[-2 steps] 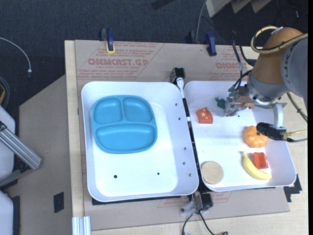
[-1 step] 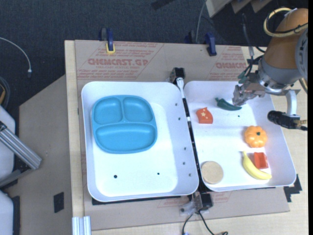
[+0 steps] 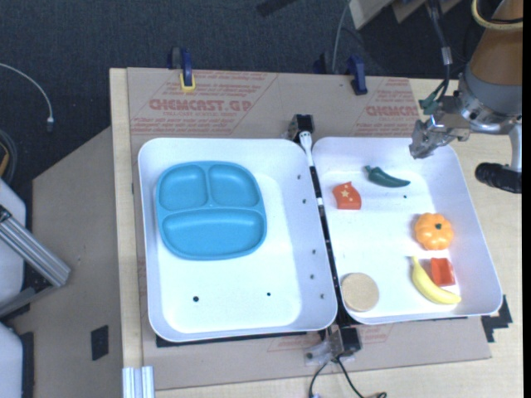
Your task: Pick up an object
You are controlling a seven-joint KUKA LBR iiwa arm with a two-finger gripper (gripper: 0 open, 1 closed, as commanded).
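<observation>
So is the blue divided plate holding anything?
Empty: the blue divided plate in the left white bin shows three bare compartments.

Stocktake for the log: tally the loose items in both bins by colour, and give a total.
Blue: 1, the plate
Green: 1, the pepper
Red: 2, the strawberry and the red block
Orange: 1, the pumpkin
Yellow: 1, the banana
Tan: 1, the disc
Total: 7
</observation>
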